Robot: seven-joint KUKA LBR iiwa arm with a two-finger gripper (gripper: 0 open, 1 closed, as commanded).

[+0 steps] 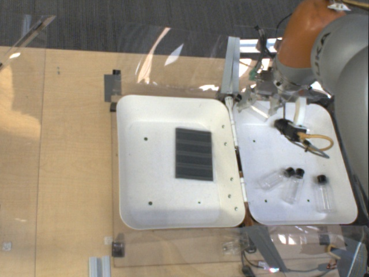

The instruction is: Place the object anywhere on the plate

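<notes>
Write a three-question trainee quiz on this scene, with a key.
1. True or false: the plate lies in the left bin.
2. How many vials lie in the right bin? A two, B three, C five.
3. Fill in: the gripper hangs over the ____ bin.
Key: 1 true; 2 B; 3 right.

Camera: one, fixed high above the surface (57,154).
Facing: down at a slant; the surface's far edge runs across the top, grey floor (144,10) beyond it.
Nearness: far enough back to hold the left bin (144,172) and right bin (259,149) side by side.
Right edge: the arm (340,56) looms large, nearest the lens.
</notes>
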